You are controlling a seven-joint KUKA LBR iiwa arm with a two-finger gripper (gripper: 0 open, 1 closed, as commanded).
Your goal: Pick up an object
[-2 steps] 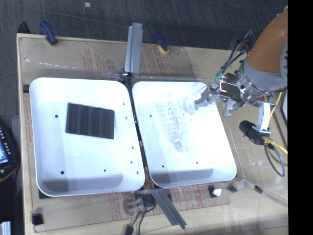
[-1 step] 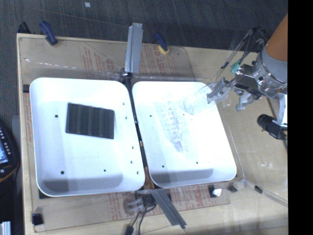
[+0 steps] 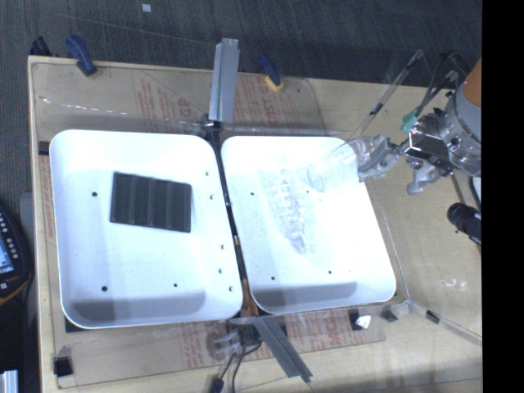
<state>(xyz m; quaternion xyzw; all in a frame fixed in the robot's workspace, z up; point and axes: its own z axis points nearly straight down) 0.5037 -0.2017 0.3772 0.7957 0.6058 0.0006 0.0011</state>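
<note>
Two bins: shallow white trays set side by side on the bench (image 3: 426,268), their inner rims meeting along a dark seam at the centre.
Left bin (image 3: 74,162): holds a dark, flat, ribbed rectangular object (image 3: 151,202), lying in the upper left part of the floor, well apart from every wall.
Right bin (image 3: 360,244): holds a clear, faintly visible object (image 3: 291,211) lying on the floor left of centre; its outline is hard to trace against the white.
Second clear object (image 3: 332,169): a transparent, bottle-like piece, tilted, over the upper right corner of the right bin, its right end at the gripper.
Gripper (image 3: 383,158): at the upper right rim of the right bin, reaching in from the right; the end of the second clear object sits at its tip, but the blur and the transparency do not allow telling whether the tool is spread or pinching.
Arm (image 3: 458,133): grey wrist hardware at the right edge, with an orange patch above it and thin cables rising toward the top.
Bench fittings: a grey metal bar (image 3: 224,80) upright behind the seam, another grey bar (image 3: 282,352) slanting in front of it, blue clamps (image 3: 80,54) along the far edge.
Floor: dark carpet beyond the bench.
</note>
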